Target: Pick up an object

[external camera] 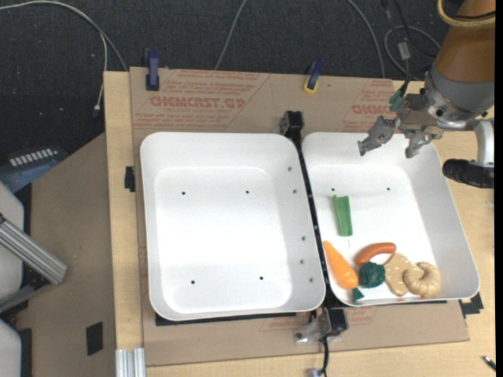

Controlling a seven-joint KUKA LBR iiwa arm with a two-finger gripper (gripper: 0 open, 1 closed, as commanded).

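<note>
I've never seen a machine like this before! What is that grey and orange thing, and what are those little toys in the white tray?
That is a robot arm, seen by a camera looking down from above. At its end is a two-finger tool for picking things up. Its fingers are spread open and hold nothing. It hangs over the far edge of the right bin. In that bin lie toy foods: a green stick, an orange carrot, a red sausage, a dark green piece and a tan pastry. The left bin sits beside it.
</note>
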